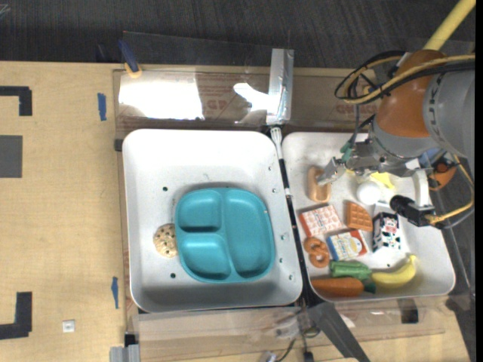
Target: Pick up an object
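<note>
The arm came in from the right and its gripper (pixel 337 168) hung over the far part of the right bin (pixel 441 277), just beside a bread roll (pixel 318 184) near that bin's left wall. Honestly couldn't tell from this angle whether the gripper was clenched or released. Nothing showed between it.

Rest of that bin was pretty crowded: a waffle (pixel 358 216), a pretzel (pixel 318 250), a couple of small snack packs, a banana (pixel 395 274) by the near edge, and a carrot (pixel 337 286) beside it.

The left bin (pixel 151 157) had a teal divided plate (pixel 224 233) with a cookie (pixel 165 240) touching its left side.
</note>
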Available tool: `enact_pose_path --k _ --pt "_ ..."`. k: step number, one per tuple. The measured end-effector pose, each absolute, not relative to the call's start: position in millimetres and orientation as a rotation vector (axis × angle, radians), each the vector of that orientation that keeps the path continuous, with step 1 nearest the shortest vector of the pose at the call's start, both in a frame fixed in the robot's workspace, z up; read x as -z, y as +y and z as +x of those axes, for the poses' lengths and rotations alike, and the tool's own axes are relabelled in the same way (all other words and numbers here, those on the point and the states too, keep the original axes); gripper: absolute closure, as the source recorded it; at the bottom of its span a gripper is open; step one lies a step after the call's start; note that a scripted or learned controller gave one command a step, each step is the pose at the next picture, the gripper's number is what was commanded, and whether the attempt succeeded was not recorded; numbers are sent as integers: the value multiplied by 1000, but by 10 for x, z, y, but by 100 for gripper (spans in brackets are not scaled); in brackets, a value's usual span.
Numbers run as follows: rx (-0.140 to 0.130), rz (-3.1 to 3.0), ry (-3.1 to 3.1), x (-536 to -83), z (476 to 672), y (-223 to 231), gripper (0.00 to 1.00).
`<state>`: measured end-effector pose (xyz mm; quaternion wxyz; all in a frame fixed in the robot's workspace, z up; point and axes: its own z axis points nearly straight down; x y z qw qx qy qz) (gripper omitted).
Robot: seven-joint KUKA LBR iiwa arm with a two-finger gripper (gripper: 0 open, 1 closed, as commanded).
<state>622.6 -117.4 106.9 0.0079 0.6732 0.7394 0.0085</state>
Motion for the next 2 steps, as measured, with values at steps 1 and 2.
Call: enact_pose_path --k 1,2 --pt "-11 2117 2309 -929 6266 -1740 0" --pt "-22 2109 2307 -1072 6301 -1725 100"
